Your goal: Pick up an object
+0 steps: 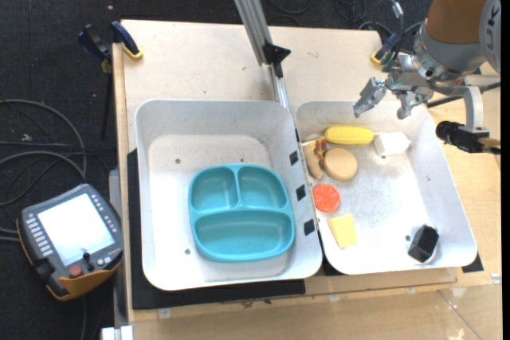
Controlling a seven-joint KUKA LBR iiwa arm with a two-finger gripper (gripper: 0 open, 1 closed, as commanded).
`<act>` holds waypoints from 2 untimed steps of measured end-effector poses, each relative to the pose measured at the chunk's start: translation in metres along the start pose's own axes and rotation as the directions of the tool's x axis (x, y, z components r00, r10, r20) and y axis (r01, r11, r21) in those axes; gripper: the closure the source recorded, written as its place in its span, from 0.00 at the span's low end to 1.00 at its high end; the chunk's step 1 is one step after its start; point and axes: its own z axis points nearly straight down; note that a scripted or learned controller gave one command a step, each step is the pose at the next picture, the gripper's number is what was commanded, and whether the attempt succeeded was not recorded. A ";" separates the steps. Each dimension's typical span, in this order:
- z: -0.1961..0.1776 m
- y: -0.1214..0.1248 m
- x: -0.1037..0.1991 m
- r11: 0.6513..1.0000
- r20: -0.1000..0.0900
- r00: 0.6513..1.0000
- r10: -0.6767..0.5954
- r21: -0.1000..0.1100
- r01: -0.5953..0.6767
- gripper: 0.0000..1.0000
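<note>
Dark carpet is surrounding a pale wooden desk (pixel 199 60) that is carrying two shallow white bins side by side. Inside the right bin (pixel 446 195) several small things are lying: a yellow corn cob (pixel 348 136) is sitting near the far wall, with a white block (pixel 391 143) just beside its right end. A round tan bun (pixel 341 164) is resting just below the corn, touching a brownish piece (pixel 315 163) against the bin's left wall. Nearer the front, an orange-red round slice (pixel 326 197) is lying just above a yellow wedge (pixel 343 231), and a small black object (pixel 423 243) is sitting well apart in the front right corner.

Above the far right edge of that bin the tool (pixel 387 101) is hovering with its two fingers spread apart and nothing between them, apart from every object.

Over in the left bin (pixel 159 139) a teal divided tray (pixel 238 211) is lying flat. A handheld control pendant (pixel 70 239) is resting on the carpet to the left, and a metal pole (pixel 249 0) is slanting across the desk.
</note>
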 end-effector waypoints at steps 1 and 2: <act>0.000 0.000 0.000 1.000 0.000 1.000 0.000 0.000 0.000 0.00; 0.043 -0.002 0.003 1.000 0.001 1.000 0.001 0.004 -0.001 0.00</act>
